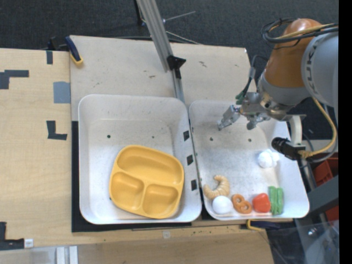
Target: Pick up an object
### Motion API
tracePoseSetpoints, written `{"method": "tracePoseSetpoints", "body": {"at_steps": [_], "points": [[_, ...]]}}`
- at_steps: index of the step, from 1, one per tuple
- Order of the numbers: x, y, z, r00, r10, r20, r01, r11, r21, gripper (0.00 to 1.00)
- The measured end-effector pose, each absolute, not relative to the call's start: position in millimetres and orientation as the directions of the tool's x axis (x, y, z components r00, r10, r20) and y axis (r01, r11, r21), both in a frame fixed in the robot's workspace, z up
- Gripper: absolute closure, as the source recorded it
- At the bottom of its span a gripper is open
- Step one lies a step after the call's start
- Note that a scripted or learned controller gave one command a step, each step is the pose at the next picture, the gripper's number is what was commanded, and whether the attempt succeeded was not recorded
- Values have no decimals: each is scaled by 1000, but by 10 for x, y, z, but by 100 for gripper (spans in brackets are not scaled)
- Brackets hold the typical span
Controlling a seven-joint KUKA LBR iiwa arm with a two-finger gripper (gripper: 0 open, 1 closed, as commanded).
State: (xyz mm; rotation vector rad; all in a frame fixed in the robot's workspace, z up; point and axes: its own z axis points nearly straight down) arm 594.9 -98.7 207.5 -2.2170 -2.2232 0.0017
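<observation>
Pincer (238, 120) open, holding nothing, croissant (219, 187) well below in right bin (209, 147)

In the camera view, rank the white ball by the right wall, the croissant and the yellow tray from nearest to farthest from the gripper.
From the gripper:
1. White ball, right bin, by its right wall.
2. Croissant, right bin, near its front left.
3. Yellow tray, left bin, toward the front.
</observation>
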Motion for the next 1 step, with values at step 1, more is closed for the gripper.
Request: {"method": "tracePoseSetpoints", "body": {"at_steps": [1], "points": [[5949,-987,2076,-3,1000,1,1000,3,-2,0]]}}
